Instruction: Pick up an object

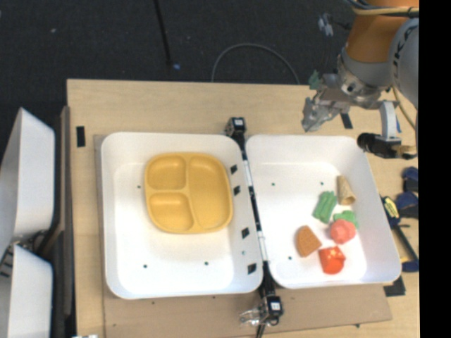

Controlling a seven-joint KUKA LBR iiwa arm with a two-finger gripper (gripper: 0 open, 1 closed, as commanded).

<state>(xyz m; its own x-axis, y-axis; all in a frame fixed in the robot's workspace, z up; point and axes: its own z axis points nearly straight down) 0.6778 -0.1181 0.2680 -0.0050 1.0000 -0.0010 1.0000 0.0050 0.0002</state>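
Observation:
The right bin point(282, 160) holds several small items near its right side: a green piece point(325, 206), a tan cone-like piece point(344, 189), a pink and green piece point(343, 227), a brown wedge point(307, 240) and a red piece point(332, 260). My gripper point(315, 115) hangs above the bench just beyond the right bin's far edge, apart from all the items. Nothing shows between its fingers.
A yellow divided plate point(188, 191) lies in the left bin point(120, 259). Black clamps point(236, 126) sit along the seam between the bins. Blue and black tools point(405, 203) lie on the bench at the right. White boxes point(32, 182) stand at the left.

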